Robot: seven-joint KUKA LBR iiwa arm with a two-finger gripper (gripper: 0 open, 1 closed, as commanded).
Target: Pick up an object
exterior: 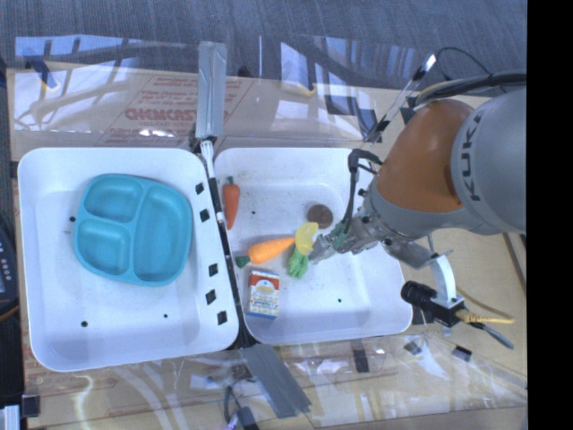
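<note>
The right bin [376, 316] holds several small things. An orange carrot [231, 201] lies by its left wall, and a second carrot [269, 250] lies near the middle. Beside that one are a yellow piece [306, 236] and a green piece [297, 263]. A brown round object [320, 214] sits farther back. A small carton [263, 295] lies near the front left corner. My gripper [328, 244] is low in the right bin, just right of the yellow and green pieces and below the brown object.
The left bin [54, 330] carries a blue divided plate [134, 228]. The grey and orange arm [430, 173] covers the right bin's right side. A centre ridge with black clips [213, 240] separates the bins. Cables and a black fitting [434, 305] lie at the front right.
</note>
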